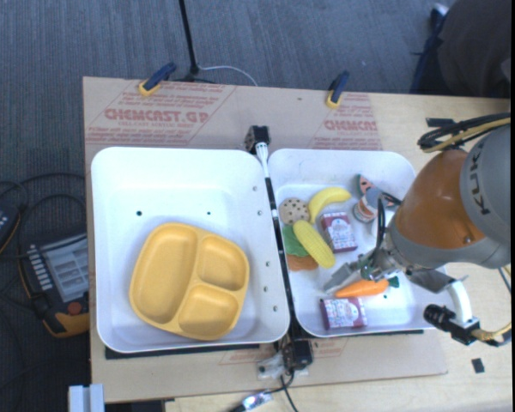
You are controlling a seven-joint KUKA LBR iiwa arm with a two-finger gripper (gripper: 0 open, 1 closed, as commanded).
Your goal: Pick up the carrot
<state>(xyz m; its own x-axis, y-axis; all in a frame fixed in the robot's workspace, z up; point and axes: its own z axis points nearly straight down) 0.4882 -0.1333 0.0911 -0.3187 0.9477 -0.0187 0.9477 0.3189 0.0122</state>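
Carrot (361, 289) lies in the right bin (395, 163), lower right of frame, above a maroon packet (343, 313). Pincer (373, 269) sits at its upper edge; finger state cannot be determined.

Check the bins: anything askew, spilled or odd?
Nothing spilled or damaged. The right bin holds a loose jumble: banana, corn, cookie, two small packets, and the carrot lying flat by the gripper. The yellow tray sits slightly askew in the left bin.
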